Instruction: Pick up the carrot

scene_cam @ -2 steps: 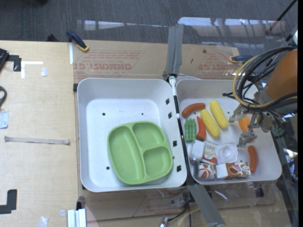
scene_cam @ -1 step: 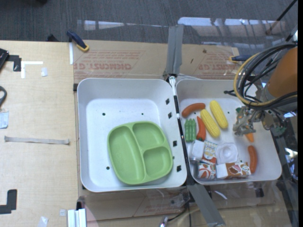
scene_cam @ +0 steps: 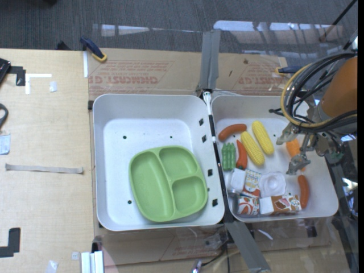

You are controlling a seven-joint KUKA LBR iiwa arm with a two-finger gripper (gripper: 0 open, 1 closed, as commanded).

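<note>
On the tabletop [scene_cam: 45,124] the right bin [scene_cam: 327,209] is crowded with toy food, while the left bin [scene_cam: 108,152] carries a green divided plate [scene_cam: 169,182]. The arm [scene_cam: 341,90] reaches in from the right edge of the frame, and its hand [scene_cam: 290,151] hangs over the right part of the right bin with its two fingers spread. The carrot [scene_cam: 293,147] shows as a small bright orange patch in the gap between them, right of the two corn cobs [scene_cam: 257,142] and above a red sausage [scene_cam: 303,190]. Whether either finger touches it cannot be told. The main risk, as I judge it, is a close on too little carrot: the fingers may pinch only an end, so the smooth tapered body squirts out or tips as it lifts. A hand set too high would shut on air, and one driven too low could jam a fingertip on the bin floor or nudge the white packet [scene_cam: 273,183] lower in the frame. Most of the carrot is hidden by the hand, so its heading is uncertain; the visible part suggests a long axis running roughly up and down the frame, and which end is the tip cannot be made out.
</note>
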